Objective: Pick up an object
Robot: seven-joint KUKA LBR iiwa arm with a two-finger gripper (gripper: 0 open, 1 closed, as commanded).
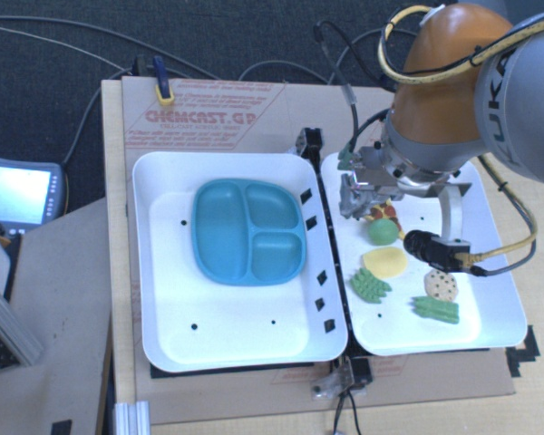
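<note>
Left bin (pixel 163 333): blue divided plate (pixel 249 232). Right bin (pixel 499 306): green ball (pixel 383 232), yellow piece (pixel 385 262), cookie (pixel 441 285), two green toys, all near ball. Gripper (pixel 363 198) just above ball; grip state: cannot tell.

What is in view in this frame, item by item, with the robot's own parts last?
divided plate: one, blue, left bin
left bin: one, white, left on the bench
right bin: one, white, right on the bench
round toy: one, green, right bin, under the gripper
flat oval piece: one, yellow, right bin, middle
ridged toy: one, green, right bin, near the divider
cookie: one, tan, speckled, right bin
long toy: one, green, below the cookie
handheld screen: one, grey, far left
gripper: one, grey, above the right bin
arm: one, grey and orange, top right
</note>
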